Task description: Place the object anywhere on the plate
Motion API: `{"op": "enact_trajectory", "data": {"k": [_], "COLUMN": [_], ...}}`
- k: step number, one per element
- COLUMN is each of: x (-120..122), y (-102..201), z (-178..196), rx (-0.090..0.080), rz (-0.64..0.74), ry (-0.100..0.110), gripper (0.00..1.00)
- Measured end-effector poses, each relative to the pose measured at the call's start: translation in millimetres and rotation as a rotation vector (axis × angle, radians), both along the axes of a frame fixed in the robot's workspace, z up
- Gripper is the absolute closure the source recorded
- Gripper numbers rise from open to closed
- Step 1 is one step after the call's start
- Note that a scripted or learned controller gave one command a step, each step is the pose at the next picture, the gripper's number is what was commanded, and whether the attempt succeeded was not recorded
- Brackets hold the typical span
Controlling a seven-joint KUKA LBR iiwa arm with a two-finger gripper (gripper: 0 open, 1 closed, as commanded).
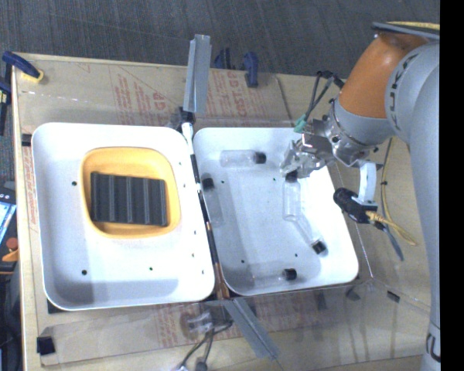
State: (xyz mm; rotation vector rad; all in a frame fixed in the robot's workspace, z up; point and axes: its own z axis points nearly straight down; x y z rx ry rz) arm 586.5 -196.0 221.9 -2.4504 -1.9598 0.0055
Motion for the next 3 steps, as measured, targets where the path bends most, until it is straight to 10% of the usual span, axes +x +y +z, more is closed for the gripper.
{"op": "enact_trajectory", "data": {"k": [1, 2, 3], "x": [-22.2, 5.2, 5.2], "y": [89.2, 187.2, 186.9], "z": [-15.1, -2.9, -2.8], "rx": [0.000, 0.000, 0.000], "rz": [0.074, 0.250, 0.249], "ry": [0.002, -0.002, -0.002], "gripper": [1.00, 1.00, 0.00]}}
